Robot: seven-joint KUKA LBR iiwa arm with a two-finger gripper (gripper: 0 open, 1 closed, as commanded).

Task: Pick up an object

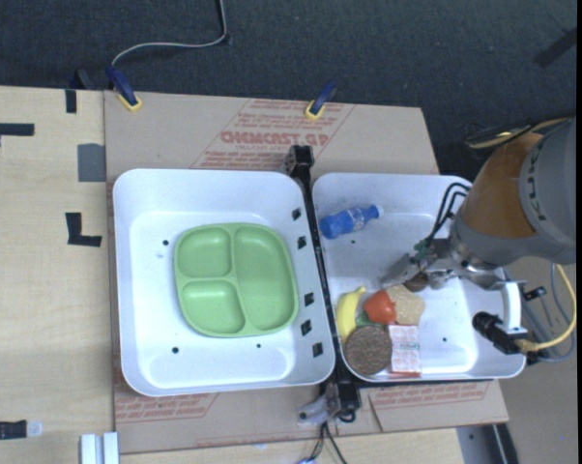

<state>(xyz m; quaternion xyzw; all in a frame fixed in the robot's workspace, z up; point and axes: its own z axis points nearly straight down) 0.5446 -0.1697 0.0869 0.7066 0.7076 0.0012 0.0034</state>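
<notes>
The right bin (397, 206) holds a blue bottle (348, 220) lying near its back left, and a cluster at the front: a yellow banana (347, 310), a red tomato-like ball (379, 306), a tan bread piece (407, 305), a brown round disc (366, 349) and a red-and-white packet (404, 348). My gripper (414, 274) hangs low in the right bin, just above the tan bread piece and the red ball. I see nothing lifted between its tips.
The left bin (141, 259) holds a green divided plate (237, 279). The arm's orange band and grey body (518, 201) cover the right bin's right side. A clamp bar (310, 249) runs between the bins. Cardboard lies under both bins.
</notes>
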